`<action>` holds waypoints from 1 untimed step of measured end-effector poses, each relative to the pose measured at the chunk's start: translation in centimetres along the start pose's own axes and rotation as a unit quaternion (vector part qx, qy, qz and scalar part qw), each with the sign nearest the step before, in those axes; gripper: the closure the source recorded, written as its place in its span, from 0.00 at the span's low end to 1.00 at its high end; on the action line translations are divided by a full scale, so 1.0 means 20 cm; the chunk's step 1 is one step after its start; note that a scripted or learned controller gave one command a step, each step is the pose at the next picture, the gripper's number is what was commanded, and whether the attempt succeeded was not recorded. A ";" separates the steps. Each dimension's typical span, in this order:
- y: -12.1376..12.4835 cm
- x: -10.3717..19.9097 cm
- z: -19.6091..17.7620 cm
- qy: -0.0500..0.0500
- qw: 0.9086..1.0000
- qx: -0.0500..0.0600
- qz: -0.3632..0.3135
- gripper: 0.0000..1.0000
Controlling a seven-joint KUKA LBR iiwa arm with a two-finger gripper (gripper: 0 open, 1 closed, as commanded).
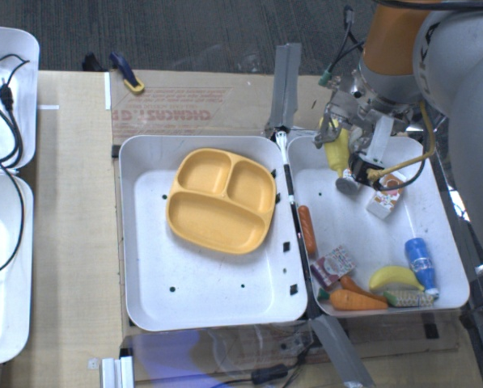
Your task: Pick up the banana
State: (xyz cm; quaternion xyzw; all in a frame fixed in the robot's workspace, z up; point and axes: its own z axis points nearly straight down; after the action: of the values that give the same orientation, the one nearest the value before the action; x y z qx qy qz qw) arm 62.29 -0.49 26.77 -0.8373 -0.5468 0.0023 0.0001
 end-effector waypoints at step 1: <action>-0.25 0.09 0.01 0.000 1.000 0.001 -0.006 1.00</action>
State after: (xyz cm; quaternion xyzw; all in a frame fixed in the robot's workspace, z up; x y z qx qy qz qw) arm 58.43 3.18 26.55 -0.8340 -0.5518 0.0027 0.0005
